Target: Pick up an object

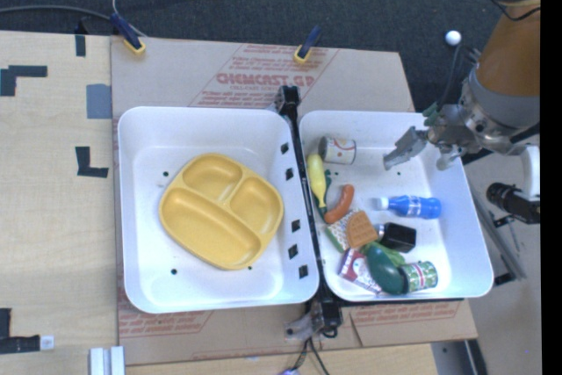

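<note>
The right bin [457,215] holds several small objects: a small can [339,150] lying at the back, a yellow banana-like piece [316,177], a sausage [339,203], a blue bottle [413,206], a black block [398,236], a dark green piece [384,268] and a green-labelled can [421,276]. My gripper [425,147] hangs over the bin's back right part, above the blue bottle and right of the small can. Its two fingers [400,149] are spread apart with nothing between them.
The left bin [140,189] holds a yellow divided plate [221,210]. A black divider [292,180] runs between the bins. Cardboard lies under both bins, with yellow clamps at its back edge. The arm's orange band [516,39] rises at the right.
</note>
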You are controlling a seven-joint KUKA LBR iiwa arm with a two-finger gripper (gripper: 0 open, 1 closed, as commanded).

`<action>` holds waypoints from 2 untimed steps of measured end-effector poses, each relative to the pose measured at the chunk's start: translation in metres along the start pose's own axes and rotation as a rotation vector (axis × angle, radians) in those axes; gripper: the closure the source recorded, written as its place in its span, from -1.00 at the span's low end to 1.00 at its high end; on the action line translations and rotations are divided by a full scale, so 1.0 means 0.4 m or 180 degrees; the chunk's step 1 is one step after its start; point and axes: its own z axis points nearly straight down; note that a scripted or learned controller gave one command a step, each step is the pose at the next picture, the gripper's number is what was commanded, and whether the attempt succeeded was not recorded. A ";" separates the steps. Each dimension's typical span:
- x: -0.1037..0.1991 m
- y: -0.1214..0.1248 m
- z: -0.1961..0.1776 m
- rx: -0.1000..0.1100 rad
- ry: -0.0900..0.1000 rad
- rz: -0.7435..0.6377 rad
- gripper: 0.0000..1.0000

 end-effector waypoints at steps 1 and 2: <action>-0.165 0.089 0.340 0.0011 0.0003 0.0006 -1.00; -0.110 0.185 0.489 -0.0011 -0.0003 -0.0001 -1.00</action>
